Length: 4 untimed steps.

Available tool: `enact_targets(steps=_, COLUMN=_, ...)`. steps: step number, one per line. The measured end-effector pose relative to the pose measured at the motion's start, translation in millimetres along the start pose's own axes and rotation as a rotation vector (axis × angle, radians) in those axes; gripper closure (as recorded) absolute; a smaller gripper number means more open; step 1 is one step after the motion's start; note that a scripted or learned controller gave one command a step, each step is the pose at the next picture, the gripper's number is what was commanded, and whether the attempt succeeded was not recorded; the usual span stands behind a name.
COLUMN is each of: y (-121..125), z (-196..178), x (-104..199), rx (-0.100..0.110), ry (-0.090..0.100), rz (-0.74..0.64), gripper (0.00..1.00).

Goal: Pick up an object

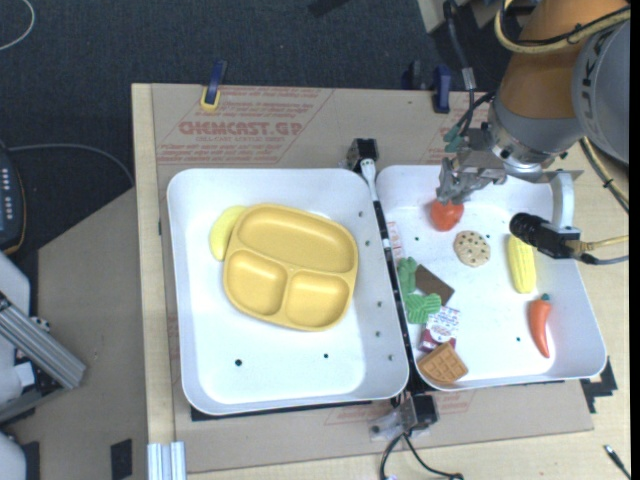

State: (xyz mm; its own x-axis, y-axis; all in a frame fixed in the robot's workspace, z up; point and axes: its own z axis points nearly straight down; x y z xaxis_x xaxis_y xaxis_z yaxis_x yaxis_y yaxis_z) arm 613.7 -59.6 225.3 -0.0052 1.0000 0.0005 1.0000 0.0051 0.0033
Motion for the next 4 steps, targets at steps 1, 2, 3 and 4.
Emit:
enact_targets(steps=1, y=18.7, z=-7.3, x=55.8, rx=-0.001, ry=0.001, rz=-0.002, gripper=1.0)
enact_targets(steps=2, y=8.8, z=-9.3, x=46.5, rx=0.005, ry=-0.001, rz=0.006, gripper=1.0)
enact_targets(steps=3, y=20.4, z=-5.8, x=47.8, rx=0.0, ry=-0.002, rz=0.004, gripper=1.0)
enact_targets(steps=4, y=10.4, z=10.7, x=42.8, rx=0.007, ry=-0.001, rz=0.006, gripper=1.0)
